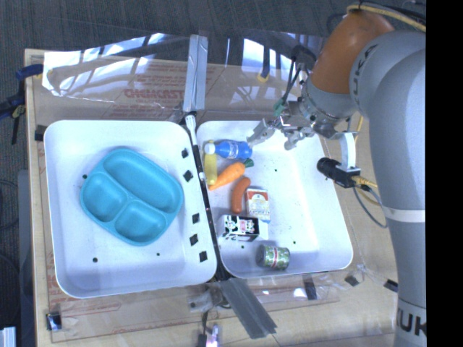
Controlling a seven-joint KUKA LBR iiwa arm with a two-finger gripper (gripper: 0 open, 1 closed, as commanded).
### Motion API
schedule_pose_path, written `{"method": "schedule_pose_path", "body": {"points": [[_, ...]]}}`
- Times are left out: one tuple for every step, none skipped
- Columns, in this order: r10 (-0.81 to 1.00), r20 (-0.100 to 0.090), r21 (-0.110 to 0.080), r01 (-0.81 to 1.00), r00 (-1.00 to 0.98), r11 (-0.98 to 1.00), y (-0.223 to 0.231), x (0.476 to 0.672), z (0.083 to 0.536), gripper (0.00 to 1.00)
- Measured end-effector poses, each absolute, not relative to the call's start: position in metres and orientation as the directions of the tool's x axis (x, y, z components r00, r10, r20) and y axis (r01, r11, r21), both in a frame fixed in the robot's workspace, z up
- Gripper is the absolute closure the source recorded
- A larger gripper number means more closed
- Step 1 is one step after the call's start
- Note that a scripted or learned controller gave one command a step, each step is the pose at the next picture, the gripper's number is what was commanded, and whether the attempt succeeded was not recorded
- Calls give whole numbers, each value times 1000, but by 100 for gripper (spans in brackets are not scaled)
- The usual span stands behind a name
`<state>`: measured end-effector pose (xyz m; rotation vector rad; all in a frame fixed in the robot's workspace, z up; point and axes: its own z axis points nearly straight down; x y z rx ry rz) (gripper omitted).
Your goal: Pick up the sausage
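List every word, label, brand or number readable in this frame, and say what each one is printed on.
"KU": white letters on the arm's grey base, cut off at the frame edge.
Red print on the cardboard sheet behind the bins: too blurred to read.
Small red-and-white carton: print too small to read.
Black-and-white carton: no legible text.
Green can: label unreadable.
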<state>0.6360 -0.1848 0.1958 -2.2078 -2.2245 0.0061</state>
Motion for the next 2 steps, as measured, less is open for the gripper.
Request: {"method": "schedule_pose_path", "body": {"points": [[991,4,-6,991,-134,134,-117,656,138,0],[965,-21,10,965,-262,262,-110,661,120,0]]}}
